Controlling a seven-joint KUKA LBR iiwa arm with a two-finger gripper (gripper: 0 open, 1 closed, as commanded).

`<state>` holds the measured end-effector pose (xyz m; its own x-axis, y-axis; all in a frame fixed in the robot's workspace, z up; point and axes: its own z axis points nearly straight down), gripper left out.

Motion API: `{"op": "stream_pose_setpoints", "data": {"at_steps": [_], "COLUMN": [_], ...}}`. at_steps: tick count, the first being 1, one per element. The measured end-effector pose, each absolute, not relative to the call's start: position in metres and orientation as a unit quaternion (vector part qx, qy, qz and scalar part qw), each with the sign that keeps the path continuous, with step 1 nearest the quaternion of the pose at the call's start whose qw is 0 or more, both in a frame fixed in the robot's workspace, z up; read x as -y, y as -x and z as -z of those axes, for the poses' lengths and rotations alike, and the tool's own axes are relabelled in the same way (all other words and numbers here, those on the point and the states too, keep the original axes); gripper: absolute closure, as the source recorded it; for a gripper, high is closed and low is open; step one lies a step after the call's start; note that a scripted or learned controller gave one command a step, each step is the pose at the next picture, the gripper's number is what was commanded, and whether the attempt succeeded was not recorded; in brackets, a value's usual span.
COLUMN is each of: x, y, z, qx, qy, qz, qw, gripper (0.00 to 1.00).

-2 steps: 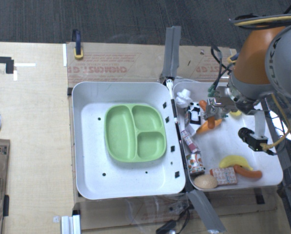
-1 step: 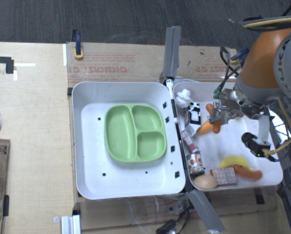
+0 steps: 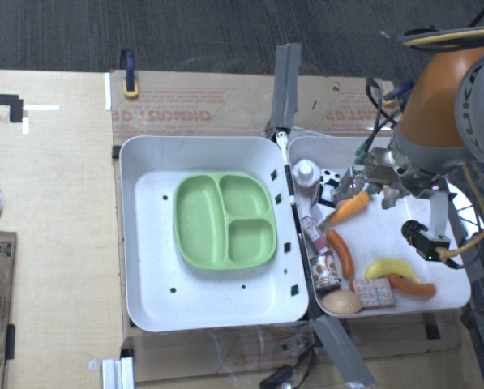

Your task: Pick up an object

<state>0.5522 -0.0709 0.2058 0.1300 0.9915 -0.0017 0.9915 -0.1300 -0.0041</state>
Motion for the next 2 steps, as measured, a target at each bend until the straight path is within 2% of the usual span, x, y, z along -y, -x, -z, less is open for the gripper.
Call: {"op": "stream_pose_setpoints", "data": {"at_steps": [1,2], "x": [0.098,0.099], "y": [-0.563,-0.596], "z": [-0.125,-0.105], "qx": [0.634,0.66], "qy": [0.774,0.752], "qz": [-0.0014,0.0049], "qw": [0.0,-0.003], "gripper": [0.0,0.0]}}
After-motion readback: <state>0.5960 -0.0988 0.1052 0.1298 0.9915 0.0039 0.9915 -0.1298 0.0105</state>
